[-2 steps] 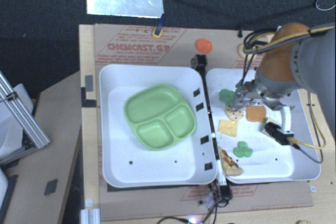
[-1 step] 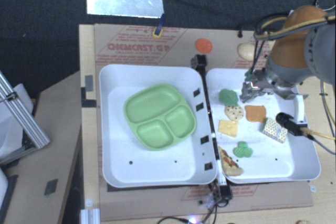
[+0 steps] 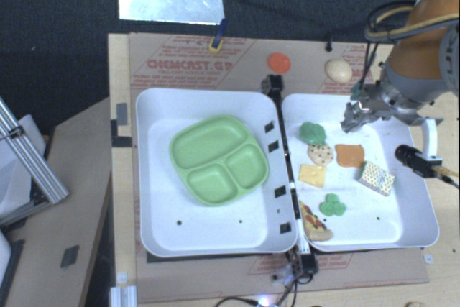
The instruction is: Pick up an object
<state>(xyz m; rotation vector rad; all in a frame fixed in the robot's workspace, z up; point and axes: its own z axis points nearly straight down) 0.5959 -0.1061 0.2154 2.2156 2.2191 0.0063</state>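
Observation:
My gripper (image 3: 351, 120) hangs over the back of the right bin (image 3: 410, 226), just right of a dark green leafy piece (image 3: 312, 131). Below it lie a speckled cookie (image 3: 320, 153), an orange square (image 3: 349, 154), a yellow cheese square (image 3: 312, 175), a patterned silver block (image 3: 376, 177), a green clover shape (image 3: 332, 205) and a hot dog (image 3: 314, 221) near the bin's front left corner. Nothing shows between the gripper's tips.
The left bin (image 3: 154, 226) bears a green divided plate (image 3: 218, 158). Behind the bins, on the cardboard, rest an orange disc (image 3: 279, 62) and a beige egg (image 3: 338, 70). A black divider (image 3: 284, 162) runs between the bins.

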